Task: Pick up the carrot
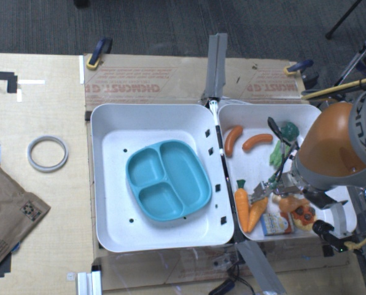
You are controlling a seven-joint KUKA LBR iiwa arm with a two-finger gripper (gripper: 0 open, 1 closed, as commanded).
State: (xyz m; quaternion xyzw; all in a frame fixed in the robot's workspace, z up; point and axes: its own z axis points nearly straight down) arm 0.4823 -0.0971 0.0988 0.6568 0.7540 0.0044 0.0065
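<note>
Carrot point(241, 206) lying lengthwise against the near-left wall of the right bin point(229, 165), beside a second orange piece point(255, 213). Hand point(264, 191) poised just right of the carrot; opening impossible to tell.

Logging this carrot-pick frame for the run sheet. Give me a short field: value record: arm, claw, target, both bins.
arm: grey with an orange band, over the right bin
claw: low in the right bin, just right of the carrot's top end; finger state cannot be read
target: carrot lying by the right bin's left wall, not lifted
beside target: a second orange piece, touching it
right bin, other: two sausages, green item
left bin: holds a blue divided plate
</note>
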